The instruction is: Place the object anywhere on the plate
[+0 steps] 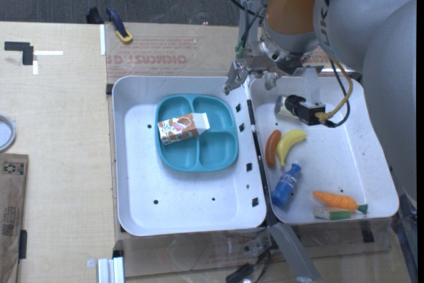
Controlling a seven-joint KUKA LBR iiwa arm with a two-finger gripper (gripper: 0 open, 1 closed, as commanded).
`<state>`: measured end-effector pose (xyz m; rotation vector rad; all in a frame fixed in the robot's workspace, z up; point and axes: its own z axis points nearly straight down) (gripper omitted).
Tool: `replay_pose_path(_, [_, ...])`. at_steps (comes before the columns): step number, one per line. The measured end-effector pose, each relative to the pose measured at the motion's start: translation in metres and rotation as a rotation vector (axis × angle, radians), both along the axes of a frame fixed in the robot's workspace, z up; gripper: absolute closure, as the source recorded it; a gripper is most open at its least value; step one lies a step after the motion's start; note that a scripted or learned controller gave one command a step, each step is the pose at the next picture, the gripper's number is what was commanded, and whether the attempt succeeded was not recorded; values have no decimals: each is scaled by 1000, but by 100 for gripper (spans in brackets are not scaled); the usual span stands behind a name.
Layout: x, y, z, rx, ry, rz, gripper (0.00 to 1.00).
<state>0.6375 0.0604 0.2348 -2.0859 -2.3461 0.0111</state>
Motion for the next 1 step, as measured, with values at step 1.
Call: replay_pose_path(1, [21, -27, -49, 1, 3, 63, 0])
